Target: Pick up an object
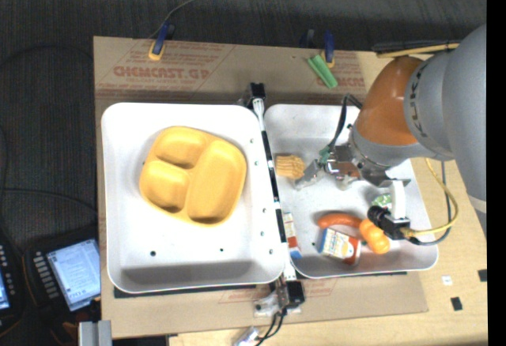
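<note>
Gripper low in right bin, finger spread unclear, can't tell any hold. Small tan brush-like object, bristly, at its 9 o'clock by bin's left wall.

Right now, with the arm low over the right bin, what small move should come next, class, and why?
Probably a short move toward the brush at the right bin's left wall. The gripper sits just beside it, and nothing shows between its tips. The brush lies apart from the cluster of small items nearer the front, so it looks the easiest pick.
</note>
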Tool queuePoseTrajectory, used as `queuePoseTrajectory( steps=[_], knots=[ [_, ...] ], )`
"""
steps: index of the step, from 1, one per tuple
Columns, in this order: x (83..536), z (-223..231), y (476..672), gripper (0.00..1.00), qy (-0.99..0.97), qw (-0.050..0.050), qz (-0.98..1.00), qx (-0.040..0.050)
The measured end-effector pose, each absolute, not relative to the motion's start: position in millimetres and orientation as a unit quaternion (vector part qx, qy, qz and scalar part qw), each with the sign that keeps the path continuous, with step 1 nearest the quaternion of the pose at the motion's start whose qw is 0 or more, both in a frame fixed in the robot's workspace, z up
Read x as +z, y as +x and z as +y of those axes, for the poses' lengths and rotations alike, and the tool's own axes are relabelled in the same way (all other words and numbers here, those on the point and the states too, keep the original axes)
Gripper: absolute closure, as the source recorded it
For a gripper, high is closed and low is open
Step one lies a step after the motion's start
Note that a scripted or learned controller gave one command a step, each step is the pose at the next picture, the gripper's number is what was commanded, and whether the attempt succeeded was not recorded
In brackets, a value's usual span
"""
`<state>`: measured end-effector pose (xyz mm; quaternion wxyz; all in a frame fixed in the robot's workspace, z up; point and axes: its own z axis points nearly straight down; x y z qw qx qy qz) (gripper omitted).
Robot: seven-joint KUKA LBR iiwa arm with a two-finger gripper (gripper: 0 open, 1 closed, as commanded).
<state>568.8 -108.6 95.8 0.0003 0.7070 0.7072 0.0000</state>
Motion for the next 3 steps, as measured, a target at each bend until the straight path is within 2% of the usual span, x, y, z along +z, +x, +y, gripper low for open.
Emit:
queuePoseTrajectory(
  steps=[1, 2, 3],
  knots=[
    [89.2, -123.4, 493.9, 0.00, 0.707, 0.006, 0.707, 0.0031],
    [99.8, -124.2, 495.2, 1.00, 0.708, 0.007, 0.706, 0.0037],
    [184.7, -38.8, 519.5, 1.00, 0.706, 0.000, 0.708, 0.0005]
  ],
)
